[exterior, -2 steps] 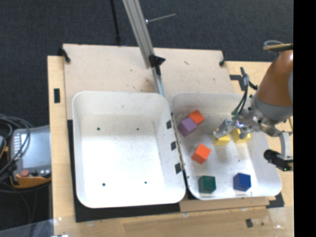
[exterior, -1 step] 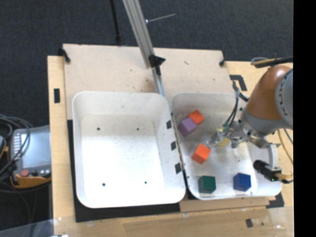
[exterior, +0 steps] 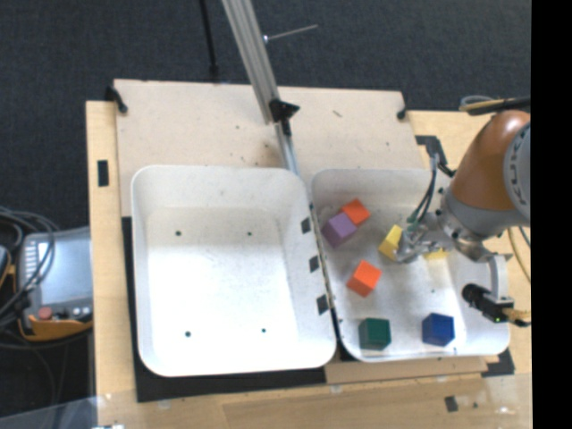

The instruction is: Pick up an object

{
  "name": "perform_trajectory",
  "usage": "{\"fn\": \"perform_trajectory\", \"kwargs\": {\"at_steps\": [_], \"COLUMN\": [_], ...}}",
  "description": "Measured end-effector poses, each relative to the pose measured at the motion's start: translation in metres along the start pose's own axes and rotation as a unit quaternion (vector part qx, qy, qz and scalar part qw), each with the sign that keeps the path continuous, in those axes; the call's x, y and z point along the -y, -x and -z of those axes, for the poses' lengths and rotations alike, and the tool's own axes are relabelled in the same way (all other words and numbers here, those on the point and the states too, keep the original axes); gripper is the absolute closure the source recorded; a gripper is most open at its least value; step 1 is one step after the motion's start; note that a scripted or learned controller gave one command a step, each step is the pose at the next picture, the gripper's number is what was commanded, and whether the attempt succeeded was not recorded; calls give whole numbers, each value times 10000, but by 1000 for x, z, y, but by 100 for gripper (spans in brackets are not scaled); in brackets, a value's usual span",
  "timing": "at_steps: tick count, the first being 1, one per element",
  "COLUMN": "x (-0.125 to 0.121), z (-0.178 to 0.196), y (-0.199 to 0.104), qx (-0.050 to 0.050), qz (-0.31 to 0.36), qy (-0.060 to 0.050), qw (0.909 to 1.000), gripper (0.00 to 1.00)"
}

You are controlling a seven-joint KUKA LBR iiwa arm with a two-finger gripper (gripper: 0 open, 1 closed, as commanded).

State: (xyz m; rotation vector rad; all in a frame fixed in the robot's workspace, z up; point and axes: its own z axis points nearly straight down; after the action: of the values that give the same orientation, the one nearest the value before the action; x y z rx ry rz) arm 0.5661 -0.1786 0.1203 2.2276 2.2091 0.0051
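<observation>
Dark carpet surrounds the desk (exterior: 250, 119). Inside the right bin (exterior: 357, 186), the tool (exterior: 407, 249) sits low beside the yellow block (exterior: 391, 240); whether it grips cannot be told. Nothing looks lifted yet, so the pick remains.

Light is even and fairly bright, falling from above. The two white bins (exterior: 223, 266) are the brightest areas, close to washed out, so their floors show little texture beyond faint speckle. Shadows are soft and short: a thin dark line under the left bin's near rim, and small dim patches beside the blocks (exterior: 364, 278). The orange arm (exterior: 487, 168) carries a mild sheen on its curved top. The dark floor (exterior: 357, 25) around the counter (exterior: 206, 123) reads as grainy. The whole picture is slightly soft, with low resolution and fuzzy edges on small parts. No strong glare.
</observation>
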Motion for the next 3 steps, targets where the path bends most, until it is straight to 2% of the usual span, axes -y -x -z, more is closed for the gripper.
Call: {"fn": "perform_trajectory", "kwargs": {"at_steps": [3], "x": [-8], "z": [154], "y": [-2], "qx": [7], "qz": [69], "qy": [9], "qw": [10000], "gripper": [100]}}
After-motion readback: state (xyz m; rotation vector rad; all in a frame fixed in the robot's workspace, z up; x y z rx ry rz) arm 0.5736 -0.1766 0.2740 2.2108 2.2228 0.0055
